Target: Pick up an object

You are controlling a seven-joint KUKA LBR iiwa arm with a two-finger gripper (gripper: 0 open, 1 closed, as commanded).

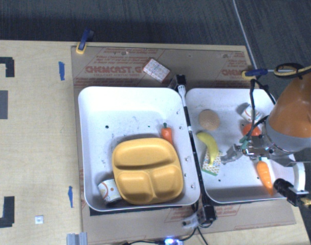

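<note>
- The gripper (231, 156) hangs low in the right bin (228, 190), its metal fingers reaching toward the banana (209, 144); from here I cannot tell whether they are spread or closed, and nothing shows between them.
- The banana lies at the left side of that bin, curved, with a small patterned card (212, 165) just below it, near the fingertips.
- A round tan ball (209, 119) sits above the banana, apart from it.
- An orange carrot (265, 175) lies at the bin's right side, under the arm (293, 119), whose orange band looms over that corner.
- The left bin (94, 116) holds a big yellow sectioned tray (147, 170), turned bottom up, covering the lower half.
- A small orange carrot-like toy (166, 133) touches the tray's upper right edge; a white cup (108, 189) on its side peeks out at the lower left.
- Both bins rest on a brown printed board (120, 65) with a small speckled block (155, 70) on it.
- The board lies on a pale wooden bench (33, 152) marked with black and blue tape; dark carpet (145, 9) runs behind.
</note>
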